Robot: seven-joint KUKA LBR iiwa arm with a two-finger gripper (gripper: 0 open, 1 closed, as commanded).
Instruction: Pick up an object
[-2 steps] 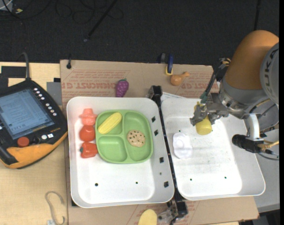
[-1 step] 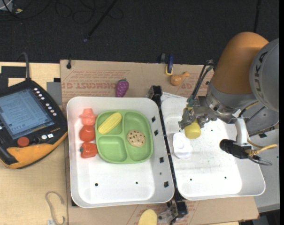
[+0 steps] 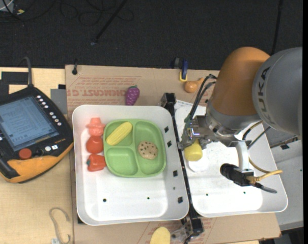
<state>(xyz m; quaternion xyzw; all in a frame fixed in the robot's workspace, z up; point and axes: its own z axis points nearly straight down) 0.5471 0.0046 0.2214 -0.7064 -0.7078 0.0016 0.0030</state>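
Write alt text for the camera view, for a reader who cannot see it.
A grey and orange robot arm reaches over the right white bin, with a yellow object just below its wrist. The left white bin holds a green divided tray bearing a corn cob and a cookie, with red toys beside it.

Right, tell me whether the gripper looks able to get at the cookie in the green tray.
Probably yes. The cookie lies uncovered in the green tray, nothing on top, and the gripper is just across the divider.
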